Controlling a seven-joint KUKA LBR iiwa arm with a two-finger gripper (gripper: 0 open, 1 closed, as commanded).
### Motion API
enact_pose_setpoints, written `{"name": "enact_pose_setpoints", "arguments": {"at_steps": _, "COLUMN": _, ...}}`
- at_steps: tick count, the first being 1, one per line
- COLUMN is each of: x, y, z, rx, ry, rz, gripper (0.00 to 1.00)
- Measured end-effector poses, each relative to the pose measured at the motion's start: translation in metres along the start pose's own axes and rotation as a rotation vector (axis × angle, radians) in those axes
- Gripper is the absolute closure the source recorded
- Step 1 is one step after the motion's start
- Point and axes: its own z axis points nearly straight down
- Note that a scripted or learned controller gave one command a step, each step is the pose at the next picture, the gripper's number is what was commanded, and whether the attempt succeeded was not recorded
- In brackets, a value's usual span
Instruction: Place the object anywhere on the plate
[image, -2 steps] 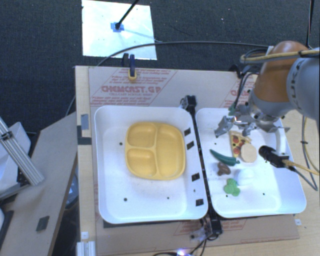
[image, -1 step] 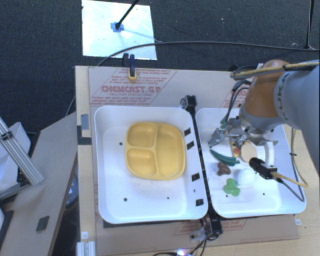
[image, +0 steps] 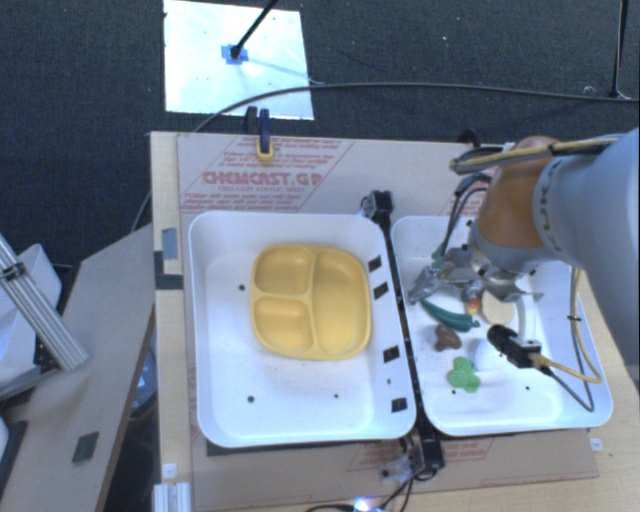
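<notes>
A yellow plate (image: 308, 300) with three compartments lies in the left bin (image: 220, 400), with nothing on it. My gripper (image: 430, 283) hangs low over the left part of the right bin (image: 560, 400), close to the divider between the bins. Just below and to the right of it lies a dark green elongated object (image: 453, 316). A small brown object (image: 447, 338) sits under that, and a bright green lumpy object (image: 462, 376) lies nearer the front. A pale tan round object (image: 497, 309) rests partly behind the wrist.
The black hinged divider (image: 392, 300) runs between the two bins, right beside the gripper. The grey arm with its orange band (image: 510, 205) covers the right bin's far right corner. A cardboard sheet (image: 270, 175) lies beneath the bins.
</notes>
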Motion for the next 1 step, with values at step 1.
{"name": "enact_pose_setpoints", "arguments": {"at_steps": 1, "x": -0.0003, "y": 0.0013, "z": -0.0125, "rx": -0.004, "ry": -0.001, "rz": 0.001, "gripper": 1.0}}
